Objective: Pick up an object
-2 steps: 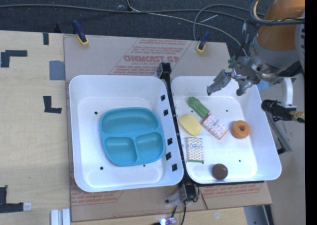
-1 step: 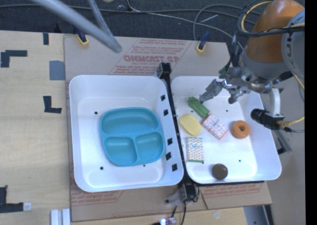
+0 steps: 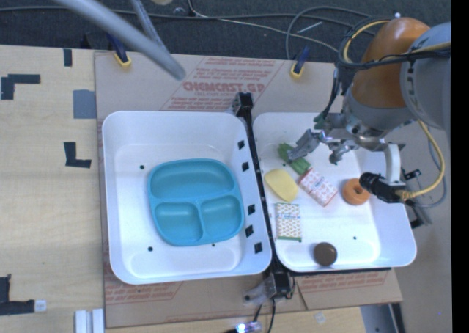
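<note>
A: Lowest in the right bin (image 3: 396, 251)?
B: A brown ball (image 3: 325, 253); above it, a patterned packet (image 3: 288, 221); then a yellow piece (image 3: 281, 185), a donut (image 3: 355, 192).
A: The gripper (image 3: 321, 147)?
B: Fingers apart, clamping nothing, above a green item (image 3: 294, 160) at centre right.

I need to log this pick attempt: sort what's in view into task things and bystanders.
Task things: gripper; green object; yellow object; red-and-white packet; green-patterned packet; orange ring; brown round object; right bin.

Bystanders: blue divided tray; left bin.
</note>
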Robot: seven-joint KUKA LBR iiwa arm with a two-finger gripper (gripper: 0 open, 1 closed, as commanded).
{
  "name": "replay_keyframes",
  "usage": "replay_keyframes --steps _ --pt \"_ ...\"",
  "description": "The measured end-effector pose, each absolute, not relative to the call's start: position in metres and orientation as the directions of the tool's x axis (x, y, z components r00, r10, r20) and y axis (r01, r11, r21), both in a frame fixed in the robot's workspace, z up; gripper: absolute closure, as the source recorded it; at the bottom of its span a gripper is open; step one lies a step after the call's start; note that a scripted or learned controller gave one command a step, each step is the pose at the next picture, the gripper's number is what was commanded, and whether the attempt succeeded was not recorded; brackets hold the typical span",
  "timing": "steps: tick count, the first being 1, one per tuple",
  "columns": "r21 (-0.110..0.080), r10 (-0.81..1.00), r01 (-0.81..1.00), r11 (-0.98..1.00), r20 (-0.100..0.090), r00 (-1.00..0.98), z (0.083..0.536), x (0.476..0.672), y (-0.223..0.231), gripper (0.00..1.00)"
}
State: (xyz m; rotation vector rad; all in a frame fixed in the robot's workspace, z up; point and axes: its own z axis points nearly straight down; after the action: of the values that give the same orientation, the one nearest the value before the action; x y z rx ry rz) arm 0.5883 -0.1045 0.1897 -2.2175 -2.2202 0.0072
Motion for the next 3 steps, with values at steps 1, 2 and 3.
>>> replay_keyframes --steps 1,2,3 --pt "-0.007 1.000 1.000 0.002 0.000 -0.002 0.127 0.591 -0.099 0.00" --pt "-0.004 1.000 1.000 0.004 0.000 -0.004 0.140 0.592 -0.099 1.00" --pt "0.005 1.000 1.000 0.002 -0.001 -0.002 0.201 0.600 -0.102 1.00"
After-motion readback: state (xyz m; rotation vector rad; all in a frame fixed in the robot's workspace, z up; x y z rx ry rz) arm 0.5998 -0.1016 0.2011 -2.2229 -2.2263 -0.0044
